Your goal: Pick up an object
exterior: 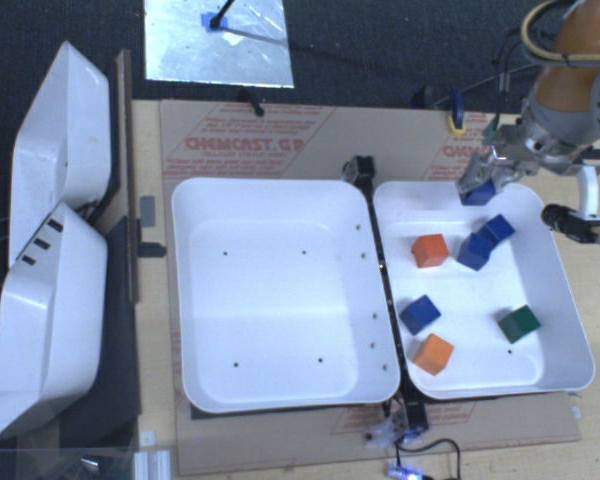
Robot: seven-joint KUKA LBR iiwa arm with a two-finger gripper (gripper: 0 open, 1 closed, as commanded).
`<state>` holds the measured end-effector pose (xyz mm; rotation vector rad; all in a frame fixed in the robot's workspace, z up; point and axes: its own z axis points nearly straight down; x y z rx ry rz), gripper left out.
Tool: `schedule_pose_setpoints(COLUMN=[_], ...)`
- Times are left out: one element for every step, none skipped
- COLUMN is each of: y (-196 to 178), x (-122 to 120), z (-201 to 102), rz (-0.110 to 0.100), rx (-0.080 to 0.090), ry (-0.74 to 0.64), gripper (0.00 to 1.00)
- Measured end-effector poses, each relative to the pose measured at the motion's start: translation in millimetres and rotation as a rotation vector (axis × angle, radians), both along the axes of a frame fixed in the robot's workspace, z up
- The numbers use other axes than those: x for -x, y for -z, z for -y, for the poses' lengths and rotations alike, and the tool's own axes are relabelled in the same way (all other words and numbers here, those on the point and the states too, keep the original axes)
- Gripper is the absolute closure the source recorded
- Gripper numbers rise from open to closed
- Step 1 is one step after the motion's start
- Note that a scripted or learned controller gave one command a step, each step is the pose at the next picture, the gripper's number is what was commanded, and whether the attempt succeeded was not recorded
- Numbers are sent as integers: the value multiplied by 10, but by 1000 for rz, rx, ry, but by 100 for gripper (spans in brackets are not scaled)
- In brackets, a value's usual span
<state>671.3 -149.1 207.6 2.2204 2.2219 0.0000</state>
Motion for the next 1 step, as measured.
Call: schedule_pose_setpoints(y=[-147], x=[-2], z=[3], rz=[-4], rx=[-1], ry=[0], gripper=[100])
